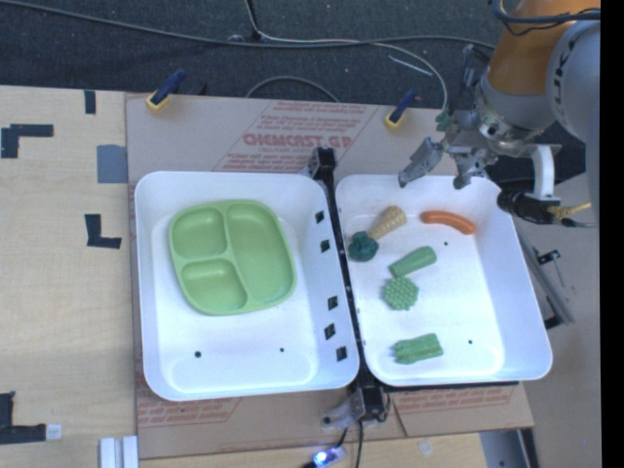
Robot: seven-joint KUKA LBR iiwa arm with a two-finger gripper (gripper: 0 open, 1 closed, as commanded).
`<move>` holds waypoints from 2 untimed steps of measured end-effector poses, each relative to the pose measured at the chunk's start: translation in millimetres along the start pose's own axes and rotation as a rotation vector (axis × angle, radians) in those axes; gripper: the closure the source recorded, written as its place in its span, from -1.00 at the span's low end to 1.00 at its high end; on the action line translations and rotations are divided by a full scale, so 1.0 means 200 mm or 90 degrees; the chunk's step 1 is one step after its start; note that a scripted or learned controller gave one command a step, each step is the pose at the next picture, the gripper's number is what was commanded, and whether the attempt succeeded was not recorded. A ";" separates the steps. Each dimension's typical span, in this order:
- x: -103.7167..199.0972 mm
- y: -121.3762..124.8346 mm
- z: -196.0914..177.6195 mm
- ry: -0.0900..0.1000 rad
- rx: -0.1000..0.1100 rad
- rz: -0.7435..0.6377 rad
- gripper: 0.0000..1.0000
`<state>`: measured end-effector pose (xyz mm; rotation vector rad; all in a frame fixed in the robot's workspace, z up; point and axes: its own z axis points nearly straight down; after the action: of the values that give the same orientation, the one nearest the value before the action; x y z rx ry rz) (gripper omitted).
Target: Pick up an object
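Two white bins sit side by side on a big piece of cardboard (283, 139) on the bench. The left bin (161, 359) holds a green plate (232, 257) with three parts in it. The plate lies near the far side of that bin.

The right bin (517, 349) holds the small toys. An orange sausage (448, 221) lies near the far right corner. Beside it, closer to the wall between the bins, lies an ice cream cone (375, 232) with a tan cone and a dark green top. In the middle lies a long green pickle (412, 260). Just in front of the pickle is a round bumpy green ball (400, 292). Near the front edge lies a chunky green toy (417, 349), well apart from the others.

The arm (546, 47) comes in from the right, grey with an orange band. Its gripper (441, 167) hangs over the far edge of the right bin, above the cone and the sausage. The two fingers are spread apart and nothing is between them. The left finger (417, 165) points down toward the bin's far rim. No toy is touching the gripper.

Two clamps, yellow and blue, hold the far edge of the cardboard, one (166, 90) on the left and one (401, 110) on the right.
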<state>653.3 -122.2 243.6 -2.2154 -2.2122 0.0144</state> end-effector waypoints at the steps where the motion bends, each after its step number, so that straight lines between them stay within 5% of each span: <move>1: 0.00 0.01 -0.04 -0.001 -0.008 -0.002 -1.00; 2: -0.01 0.00 0.29 -0.001 -0.004 -0.002 -1.00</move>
<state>651.9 -123.2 186.1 -2.2161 -2.2187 0.0092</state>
